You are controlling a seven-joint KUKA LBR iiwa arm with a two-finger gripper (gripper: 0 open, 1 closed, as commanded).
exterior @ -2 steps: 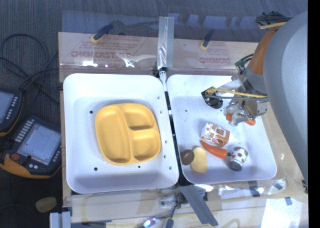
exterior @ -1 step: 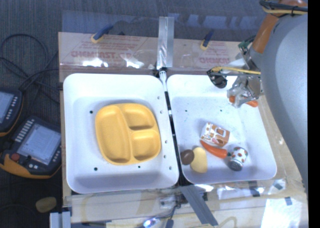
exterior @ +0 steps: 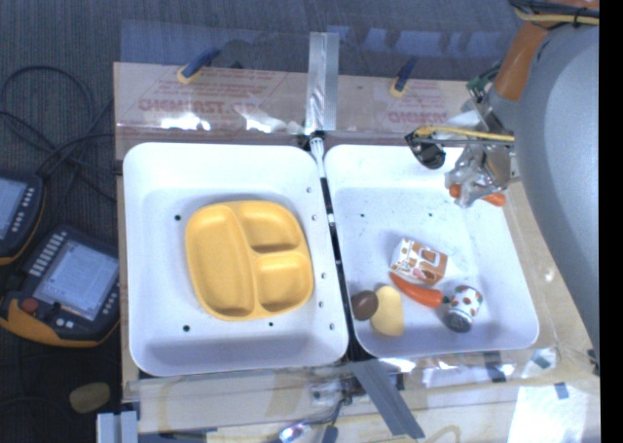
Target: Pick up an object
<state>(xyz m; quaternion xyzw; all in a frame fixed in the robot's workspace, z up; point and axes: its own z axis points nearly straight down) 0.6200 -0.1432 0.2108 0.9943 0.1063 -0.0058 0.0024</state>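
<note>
Toys (exterior: 421, 287) untouched in right bin (exterior: 516, 329); gripper (exterior: 475, 181) hovering above far corner, grip state unclear, pick pending.

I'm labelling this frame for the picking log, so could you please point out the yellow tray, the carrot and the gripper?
yellow tray (exterior: 249, 258), camera view, on the ridge between its compartments.
carrot (exterior: 421, 292), camera view, on the middle of its orange body.
gripper (exterior: 474, 188), camera view, at its fingertips.
</note>
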